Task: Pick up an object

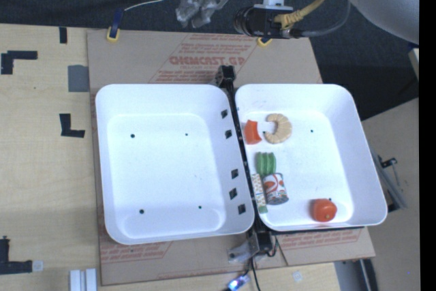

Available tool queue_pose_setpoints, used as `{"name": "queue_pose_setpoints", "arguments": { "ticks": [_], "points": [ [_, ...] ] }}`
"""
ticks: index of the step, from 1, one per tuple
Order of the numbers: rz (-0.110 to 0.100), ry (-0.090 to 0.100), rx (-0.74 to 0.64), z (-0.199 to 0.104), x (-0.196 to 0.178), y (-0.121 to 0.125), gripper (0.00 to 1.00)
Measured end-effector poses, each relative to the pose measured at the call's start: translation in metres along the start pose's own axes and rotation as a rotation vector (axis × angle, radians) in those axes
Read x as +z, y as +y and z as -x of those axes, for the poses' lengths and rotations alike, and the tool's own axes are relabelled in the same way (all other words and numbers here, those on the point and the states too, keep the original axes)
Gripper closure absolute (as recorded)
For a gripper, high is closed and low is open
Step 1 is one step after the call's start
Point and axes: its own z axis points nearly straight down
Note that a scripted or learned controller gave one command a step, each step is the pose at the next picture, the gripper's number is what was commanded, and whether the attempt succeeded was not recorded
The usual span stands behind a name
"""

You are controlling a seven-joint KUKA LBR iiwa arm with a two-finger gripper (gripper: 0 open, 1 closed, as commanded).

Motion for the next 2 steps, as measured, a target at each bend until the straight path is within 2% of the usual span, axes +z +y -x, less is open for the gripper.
{"name": "queue_pose_setpoints", "arguments": {
  "ticks": [1,2],
  "points": [
    [0.0,-0.001,0.004,-0.026,0.0,0.0,1.0],
    [-0.001,-0.002,0.004,-0.026,-0.01,0.001,1.0]
  ]
}}
